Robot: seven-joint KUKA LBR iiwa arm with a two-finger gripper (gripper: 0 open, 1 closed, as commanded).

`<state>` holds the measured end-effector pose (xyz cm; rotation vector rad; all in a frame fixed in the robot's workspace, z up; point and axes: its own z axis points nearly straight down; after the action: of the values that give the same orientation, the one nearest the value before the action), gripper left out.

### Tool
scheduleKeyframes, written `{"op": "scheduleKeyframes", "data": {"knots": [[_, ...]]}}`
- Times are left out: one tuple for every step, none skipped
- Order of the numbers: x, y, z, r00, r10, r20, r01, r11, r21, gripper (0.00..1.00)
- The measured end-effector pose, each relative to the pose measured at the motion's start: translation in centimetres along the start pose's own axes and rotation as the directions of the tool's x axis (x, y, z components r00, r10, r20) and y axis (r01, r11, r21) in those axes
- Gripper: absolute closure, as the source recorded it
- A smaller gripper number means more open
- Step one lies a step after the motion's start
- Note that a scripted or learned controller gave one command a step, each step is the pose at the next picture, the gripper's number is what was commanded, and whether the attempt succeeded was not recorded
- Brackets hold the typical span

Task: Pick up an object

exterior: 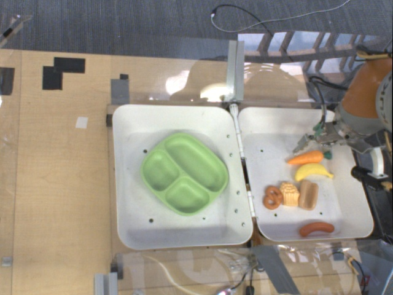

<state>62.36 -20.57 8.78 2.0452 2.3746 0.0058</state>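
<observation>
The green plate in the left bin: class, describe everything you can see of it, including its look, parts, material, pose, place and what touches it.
The green plate is a light green, rounded-square dish that looks like smooth moulded plastic. Raised ridges split it into three compartments: two larger ones toward the far side and a smaller one at the near edge. It lies flat and upright, turned at a slant to the bin's walls, near the middle of the left bin. It rests on the bin floor alone; nothing lies in it.
</observation>
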Motion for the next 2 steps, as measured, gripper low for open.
{"op": "scheduleKeyframes", "data": {"knots": [[0.05, 0.28, -1.12, 1.000, -0.003, 0.001, 0.003, 1.000, -0.006, 1.00], [0.05, 0.28, -1.10, 1.000, -0.003, 0.001, 0.003, 1.000, -0.006, 0.00]]}}
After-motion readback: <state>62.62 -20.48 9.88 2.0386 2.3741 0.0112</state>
